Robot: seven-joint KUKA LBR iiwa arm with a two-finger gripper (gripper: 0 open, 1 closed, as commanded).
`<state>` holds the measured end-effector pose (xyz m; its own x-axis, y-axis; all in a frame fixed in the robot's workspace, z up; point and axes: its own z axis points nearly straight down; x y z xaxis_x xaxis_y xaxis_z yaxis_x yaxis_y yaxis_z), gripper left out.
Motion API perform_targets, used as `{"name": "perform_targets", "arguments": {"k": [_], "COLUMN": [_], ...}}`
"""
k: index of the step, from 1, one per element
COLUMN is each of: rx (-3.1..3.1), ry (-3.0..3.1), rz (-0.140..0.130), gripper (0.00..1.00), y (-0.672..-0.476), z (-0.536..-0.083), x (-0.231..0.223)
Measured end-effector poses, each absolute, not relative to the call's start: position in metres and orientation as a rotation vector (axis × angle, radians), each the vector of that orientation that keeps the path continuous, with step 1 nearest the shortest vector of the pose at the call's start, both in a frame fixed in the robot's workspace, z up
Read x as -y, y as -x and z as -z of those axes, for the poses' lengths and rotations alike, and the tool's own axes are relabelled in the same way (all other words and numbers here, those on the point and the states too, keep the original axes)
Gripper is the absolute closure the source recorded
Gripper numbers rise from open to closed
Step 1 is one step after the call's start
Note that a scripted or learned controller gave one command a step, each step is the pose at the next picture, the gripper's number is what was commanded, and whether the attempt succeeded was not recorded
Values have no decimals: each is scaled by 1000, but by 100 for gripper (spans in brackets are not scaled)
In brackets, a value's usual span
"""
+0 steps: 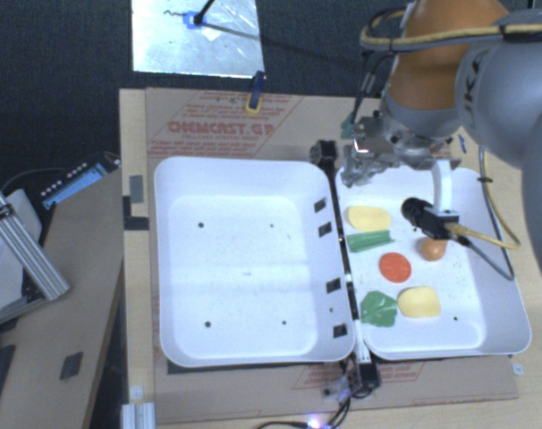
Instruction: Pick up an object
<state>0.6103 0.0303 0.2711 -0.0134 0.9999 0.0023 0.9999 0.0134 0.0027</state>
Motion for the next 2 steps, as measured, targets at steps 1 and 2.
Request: {"name": "perform_targets", "arguments": {"k": [1,2], "rx": [-2237,-2226], "ry": [-2212,-2216], "rz": [1,-1], "gripper": [100,0], "y": [-644,-644], "z": [-186,-191], "x": [-109,-103]}}
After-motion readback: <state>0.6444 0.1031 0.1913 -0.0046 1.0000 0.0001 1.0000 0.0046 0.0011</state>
